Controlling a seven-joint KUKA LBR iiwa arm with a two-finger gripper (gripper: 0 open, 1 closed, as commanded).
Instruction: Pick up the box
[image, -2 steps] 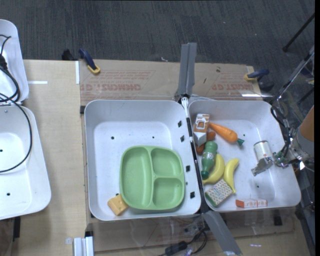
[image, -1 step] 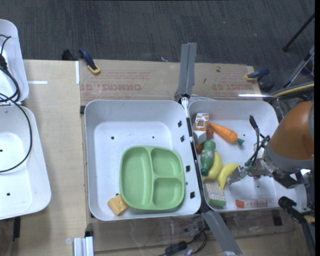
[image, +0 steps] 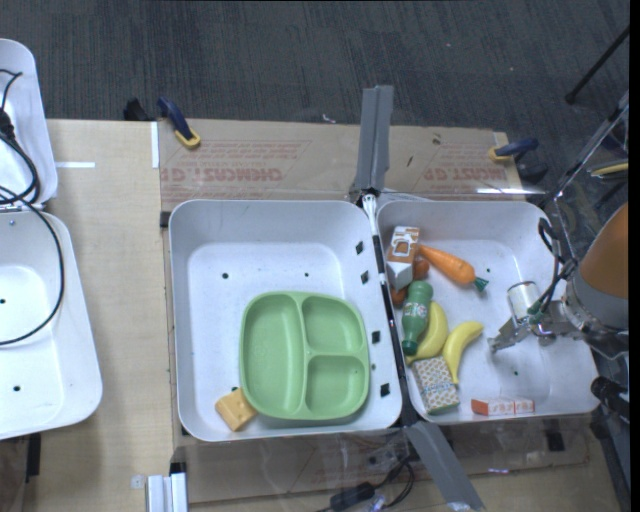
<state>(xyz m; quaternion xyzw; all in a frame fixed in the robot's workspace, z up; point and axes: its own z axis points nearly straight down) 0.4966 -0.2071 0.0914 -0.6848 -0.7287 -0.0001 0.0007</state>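
Three box-like things lie in the right bin (image: 500, 222). A speckled cream box (image: 435, 384) rests near the front left corner. A small orange and white carton (image: 403, 243) stands at the back left. A flat red and white packet (image: 502, 406) lies by the front wall. My gripper (image: 503, 341) hovers low over the bin's bare right half. It is right of the bananas and above the red packet, touching none of the boxes. Nothing is seen held in it.
Also in the right bin are a carrot (image: 447, 265), a green bottle (image: 416, 305) and two bananas (image: 461, 345). The left bin (image: 200, 300) holds a green divided plate (image: 304, 355) and a yellow block (image: 234, 410). Cables hang at the right edge.
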